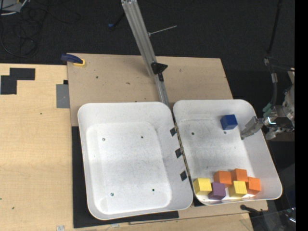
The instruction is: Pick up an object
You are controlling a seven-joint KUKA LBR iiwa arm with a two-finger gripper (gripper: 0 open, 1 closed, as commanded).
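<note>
Scanning from frame left, note the left bin [125, 129], then the right bin [208, 129]. Its blue cube [229, 121] sits alone at upper right; yellow, purple and orange blocks [227, 183] crowd its lower edge. Expect risk there: tight packing may deflect a grasp or trap two blocks. The gripper [251, 127] hovers over the right rim, carrying nothing; you cannot tell its opening

Both bins, left bin [91, 124] and right bin [250, 167], look like smooth white plastic, faintly speckled grey. Bench top [192, 78] is matt, wood-like board. Slanted rail [139, 30] is ribbed bare metal, dull sheen. Blue block [229, 121] and the other blocks look matt, evenly coloured.
</note>
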